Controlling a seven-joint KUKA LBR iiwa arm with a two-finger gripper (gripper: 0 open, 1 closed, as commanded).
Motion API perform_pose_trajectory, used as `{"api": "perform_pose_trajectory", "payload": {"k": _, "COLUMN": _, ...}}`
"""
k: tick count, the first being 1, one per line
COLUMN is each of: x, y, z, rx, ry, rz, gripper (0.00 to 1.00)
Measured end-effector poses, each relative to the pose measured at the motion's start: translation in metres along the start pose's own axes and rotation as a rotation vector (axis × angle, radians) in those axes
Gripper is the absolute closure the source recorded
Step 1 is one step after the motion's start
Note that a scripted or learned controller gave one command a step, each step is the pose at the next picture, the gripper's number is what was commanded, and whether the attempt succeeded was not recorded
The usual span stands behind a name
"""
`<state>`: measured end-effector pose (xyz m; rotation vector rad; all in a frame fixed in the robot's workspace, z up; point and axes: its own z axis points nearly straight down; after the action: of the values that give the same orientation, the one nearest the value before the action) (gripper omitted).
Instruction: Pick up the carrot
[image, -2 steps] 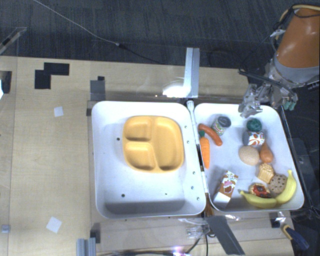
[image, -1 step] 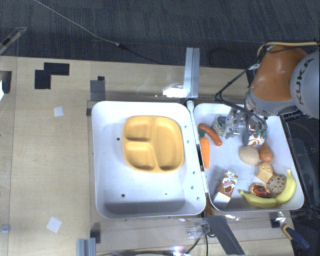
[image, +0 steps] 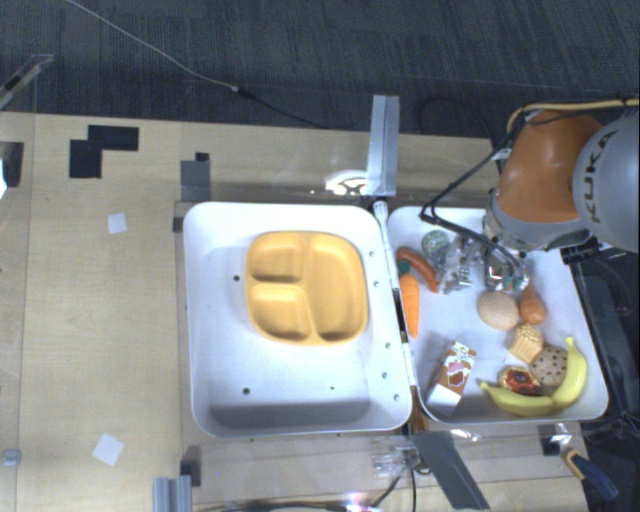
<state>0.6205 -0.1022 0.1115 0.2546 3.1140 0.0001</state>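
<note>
Since the carrot (image: 409, 305) lies lengthwise against the right bin's (image: 592, 400) left wall, just near of the red sausage (image: 418, 267), I'd straddle its width; can't tell how the jaws of the gripper (image: 482, 265) stand.

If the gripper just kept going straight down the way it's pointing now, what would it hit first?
Probably bare floor of the right bin, hedged since depth is unclear. The gripper hangs above the beige roundish item, right of the red sausage-like piece. The carrot lies further left, off that line.

arm (image: 560, 170) cut by right edge | gripper (image: 487, 268) blurred, state unclear | carrot (image: 409, 305) half behind bin wall
</note>
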Motion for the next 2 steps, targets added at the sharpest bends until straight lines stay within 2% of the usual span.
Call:
{"api": "perform_pose_trajectory", "payload": {"k": 1, "x": 0.048, "y": -0.01, "z": 0.02, "rx": -0.001, "ry": 0.0, "rz": 0.282, "gripper": 0.0}}
{"api": "perform_pose_trajectory", "payload": {"k": 2, "x": 0.044, "y": -0.008, "z": 0.007, "rx": -0.002, "ry": -0.011, "rz": 0.276, "gripper": 1.0}}
